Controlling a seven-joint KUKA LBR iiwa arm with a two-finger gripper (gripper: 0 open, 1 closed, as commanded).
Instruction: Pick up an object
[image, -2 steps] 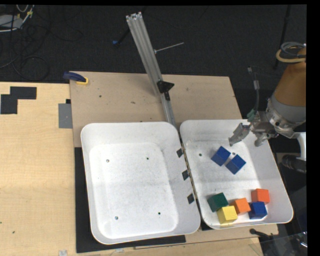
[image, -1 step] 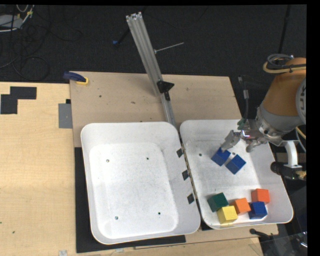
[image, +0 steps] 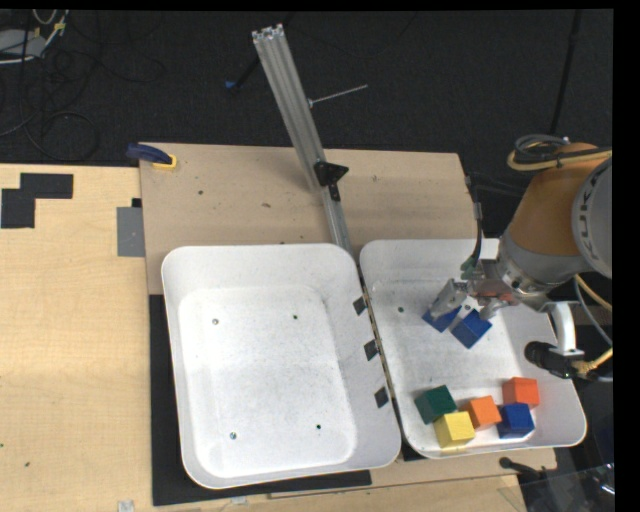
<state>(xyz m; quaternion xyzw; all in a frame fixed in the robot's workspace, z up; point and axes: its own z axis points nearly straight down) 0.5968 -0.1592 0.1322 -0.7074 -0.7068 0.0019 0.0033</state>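
Bins (image: 262, 460) two, blocks (image: 458, 427) seven, gripper (image: 462, 300) one

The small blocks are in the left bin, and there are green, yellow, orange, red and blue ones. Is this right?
Not quite. The camera view shows them in the right bin, not the left one: the green block, yellow block, orange block, red block and blue block are clustered near its front edge.

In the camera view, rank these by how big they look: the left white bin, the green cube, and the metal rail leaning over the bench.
1. left white bin
2. metal rail
3. green cube
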